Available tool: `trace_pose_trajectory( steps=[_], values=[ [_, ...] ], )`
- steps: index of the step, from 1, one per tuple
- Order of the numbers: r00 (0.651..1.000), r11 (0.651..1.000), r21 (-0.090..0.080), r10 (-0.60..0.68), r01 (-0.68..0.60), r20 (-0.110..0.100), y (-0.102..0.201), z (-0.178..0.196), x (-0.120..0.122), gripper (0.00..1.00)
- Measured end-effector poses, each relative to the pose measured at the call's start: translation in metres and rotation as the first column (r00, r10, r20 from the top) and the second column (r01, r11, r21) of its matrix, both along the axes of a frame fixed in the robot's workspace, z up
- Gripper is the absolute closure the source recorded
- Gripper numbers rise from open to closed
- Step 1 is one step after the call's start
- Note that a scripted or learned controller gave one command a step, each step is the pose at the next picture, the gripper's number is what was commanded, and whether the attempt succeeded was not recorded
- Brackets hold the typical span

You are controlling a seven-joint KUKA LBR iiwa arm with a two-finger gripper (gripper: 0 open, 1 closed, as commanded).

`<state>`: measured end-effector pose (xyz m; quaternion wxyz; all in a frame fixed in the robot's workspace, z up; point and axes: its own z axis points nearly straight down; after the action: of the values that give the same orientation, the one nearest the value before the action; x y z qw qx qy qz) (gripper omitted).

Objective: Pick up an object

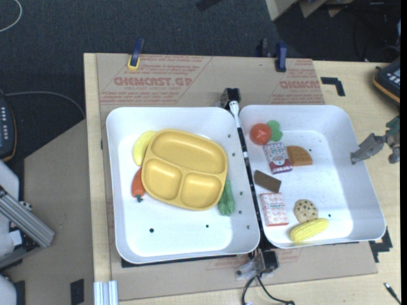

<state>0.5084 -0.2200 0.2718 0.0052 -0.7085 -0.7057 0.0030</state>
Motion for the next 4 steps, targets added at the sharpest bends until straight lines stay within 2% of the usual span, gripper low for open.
trace_pose_trajectory(
  steps=[1, 2, 4],
  values=[
    [1.0, 1.0, -0.003, 0.004, -0.004, 0.012, 0.001, 0.006, 0.002, 0.0],
    [1.0, 1.0, -0.001, 0.004, -0.004, 0.008, 0.004, -0.05, 0.012, 0.0],
    [1.0, 1.0, 0.0, 0.004, -0.004, 0.006, 0.008, -0.141, 0.003, 0.0]
  ],
)
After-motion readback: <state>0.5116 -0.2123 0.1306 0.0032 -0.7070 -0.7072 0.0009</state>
